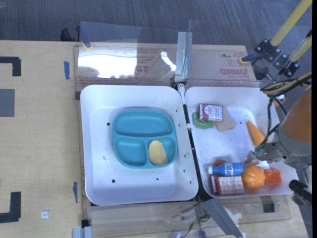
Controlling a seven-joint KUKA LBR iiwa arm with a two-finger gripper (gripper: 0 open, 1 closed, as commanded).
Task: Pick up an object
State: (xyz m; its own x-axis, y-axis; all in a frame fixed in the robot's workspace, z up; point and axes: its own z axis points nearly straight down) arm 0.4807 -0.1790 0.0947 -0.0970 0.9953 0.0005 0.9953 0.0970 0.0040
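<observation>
The right bin [233, 95] holds several items. At its near edge a blue-and-white bottle [227, 169] lies beside an orange fruit [253, 178], a red-labelled container [228, 184] and a small red piece [273, 176]. An orange carrot [255, 132] lies near the right wall. Toward the back are a red-labelled packet [211, 112], a green item [200, 122] and a brown slice [226, 124]. My gripper [258, 156] hangs low over the right bin, between the carrot and the orange fruit, just right of the bottle. Nothing is seen held in it.
The left bin [94, 148] holds a teal divided tray [141, 125] with a yellow potato-like object [157, 152] in its near-right compartment. A clear panel and a metal post [183, 56] stand behind the bins. Cables and yellow rods sit at the upper right.
</observation>
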